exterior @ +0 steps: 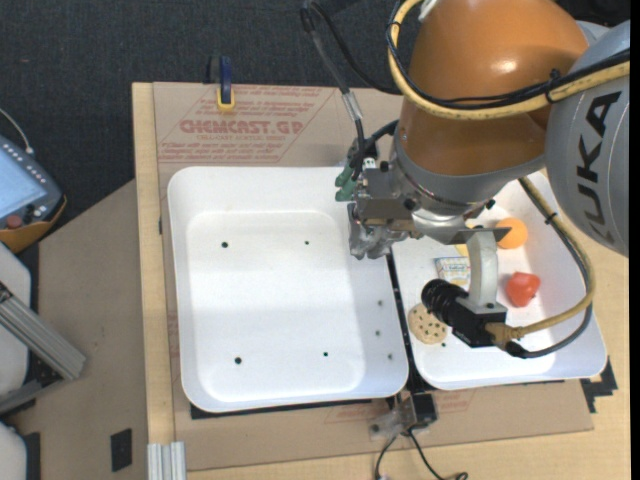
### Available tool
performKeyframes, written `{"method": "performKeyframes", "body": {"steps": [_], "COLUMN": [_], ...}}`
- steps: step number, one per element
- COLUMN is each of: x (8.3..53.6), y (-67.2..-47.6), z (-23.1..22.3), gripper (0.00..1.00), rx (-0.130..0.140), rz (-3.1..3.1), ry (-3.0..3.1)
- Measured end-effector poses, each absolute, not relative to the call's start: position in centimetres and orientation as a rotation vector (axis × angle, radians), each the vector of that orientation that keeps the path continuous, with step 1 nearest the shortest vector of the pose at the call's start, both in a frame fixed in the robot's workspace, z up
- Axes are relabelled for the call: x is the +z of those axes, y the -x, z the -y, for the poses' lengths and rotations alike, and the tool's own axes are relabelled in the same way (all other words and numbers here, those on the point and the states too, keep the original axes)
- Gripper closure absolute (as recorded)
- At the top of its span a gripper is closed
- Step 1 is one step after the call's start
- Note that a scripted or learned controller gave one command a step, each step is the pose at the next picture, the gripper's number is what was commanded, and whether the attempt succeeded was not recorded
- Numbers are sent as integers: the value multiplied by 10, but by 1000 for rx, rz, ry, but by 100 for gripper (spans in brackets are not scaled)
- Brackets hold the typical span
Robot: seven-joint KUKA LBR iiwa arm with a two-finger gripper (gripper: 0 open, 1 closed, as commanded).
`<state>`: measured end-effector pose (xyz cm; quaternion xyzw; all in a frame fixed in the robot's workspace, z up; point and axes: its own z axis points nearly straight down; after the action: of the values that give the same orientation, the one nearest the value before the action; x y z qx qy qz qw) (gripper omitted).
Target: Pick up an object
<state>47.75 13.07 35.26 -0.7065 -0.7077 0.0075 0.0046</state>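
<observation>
One small red object lies in the right bin; finger state unclear

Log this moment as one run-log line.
gripper: over bin divider, fingers unclear | right bin: red object, orange ball, perforated disc | grasp: none seen
</observation>
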Motion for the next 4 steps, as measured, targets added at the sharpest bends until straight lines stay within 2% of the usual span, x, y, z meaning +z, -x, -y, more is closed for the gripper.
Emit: {"method": "performKeyframes", "body": {"steps": [1,2,3,4], "x": [397,469,341,331], "y": [-480,-480,-477,-479], "z": [-122,-126,-146,-88], "gripper": [100,100,100,100], "rx": [-7,-14,21,7], "rz": [2223,2226,2217,2212], "ry": [2224,2224,2216,2228]}}
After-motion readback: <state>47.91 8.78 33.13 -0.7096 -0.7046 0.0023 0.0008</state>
